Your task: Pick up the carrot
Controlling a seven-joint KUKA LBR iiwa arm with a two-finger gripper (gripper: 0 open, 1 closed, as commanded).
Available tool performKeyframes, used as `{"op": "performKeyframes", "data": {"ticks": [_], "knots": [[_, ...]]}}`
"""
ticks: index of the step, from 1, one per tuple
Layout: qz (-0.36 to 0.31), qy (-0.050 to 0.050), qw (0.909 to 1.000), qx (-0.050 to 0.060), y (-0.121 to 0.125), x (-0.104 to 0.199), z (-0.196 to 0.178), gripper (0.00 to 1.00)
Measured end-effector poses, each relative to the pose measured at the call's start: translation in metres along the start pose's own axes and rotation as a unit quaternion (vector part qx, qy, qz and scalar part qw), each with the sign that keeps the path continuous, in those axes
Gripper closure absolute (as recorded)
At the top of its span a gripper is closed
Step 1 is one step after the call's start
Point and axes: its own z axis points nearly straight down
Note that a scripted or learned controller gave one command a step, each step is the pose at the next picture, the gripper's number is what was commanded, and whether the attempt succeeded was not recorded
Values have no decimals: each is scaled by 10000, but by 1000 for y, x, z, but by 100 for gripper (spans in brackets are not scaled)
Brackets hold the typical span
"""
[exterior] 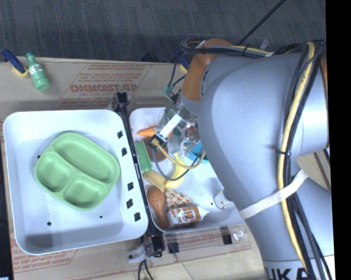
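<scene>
The carrot (145, 132) is a small orange piece lying at the far left of the right bin (145, 116), close to the divider between the two bins. My gripper (171, 138) hangs low over the same end of that bin, just to the right of the carrot and very near it. The big grey arm covers most of the bin's right side. Whether the gripper touches the carrot cannot be made out.
The right bin also holds a green stick (143, 156), a banana (165, 180), a brown bun (156, 206), a waffle piece (178, 197), a brown packet (187, 215) and something blue (194, 148). A green divided plate (77, 170) lies in the left bin (29, 228). A green bottle (38, 73) stands behind it.
</scene>
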Motion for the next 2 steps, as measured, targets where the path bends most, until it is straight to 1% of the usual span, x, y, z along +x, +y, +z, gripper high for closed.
{"op": "performKeyframes", "data": {"ticks": [1,2], "knots": [[627,101,9979,-88,-29,10,-142,0],[554,-20,9985,-21,-10,-8,-6,0]]}}
